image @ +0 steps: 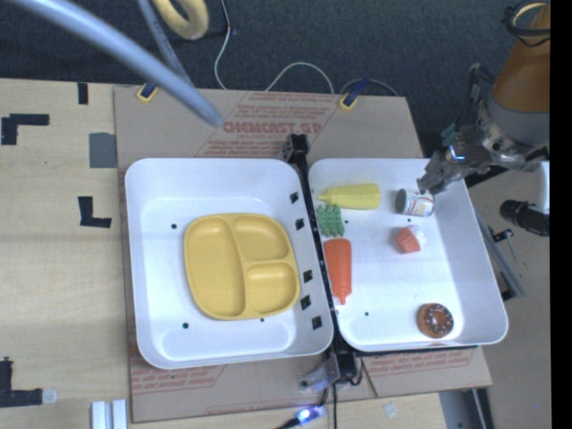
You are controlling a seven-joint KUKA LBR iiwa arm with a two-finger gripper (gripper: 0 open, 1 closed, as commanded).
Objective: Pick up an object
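Over the right white plastic bin point(478, 280), the grey two-finger gripper point(435, 179) hung beside a small white-and-grey can-like object point(416, 205); grip state unclear, cannot tell. Best approach: centre over the can, descend straight, avoid the yellow corn cob point(351, 196).

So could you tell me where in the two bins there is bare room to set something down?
The right bin has bare floor in its middle, bordered by the carrot, the red piece and the doughnut. Its far end is crowded: corn, a small can and the gripper. In the left bin, bare strips border the yellow plate.
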